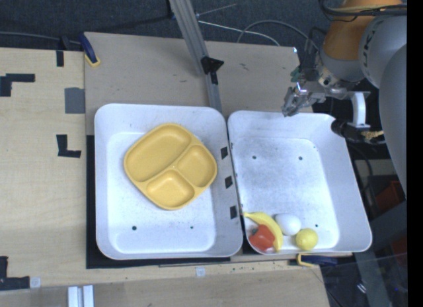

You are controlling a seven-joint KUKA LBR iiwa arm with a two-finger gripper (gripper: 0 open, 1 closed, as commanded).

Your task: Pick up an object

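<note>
Small toy items lie in the front corner of the right bin (330,186): a yellow banana (267,223), a red piece (262,237), a white ball (287,223) and a yellow ball (306,238). My gripper (291,106) hangs over the far rim of the right bin, well away from those items. Nothing shows between its fingertips.
A yellow divided plate (170,165) rests in the left bin (119,233). A grey metal bar (192,31) slants down to the gap between the bins. Cables loop behind the arm at the top right.
</note>
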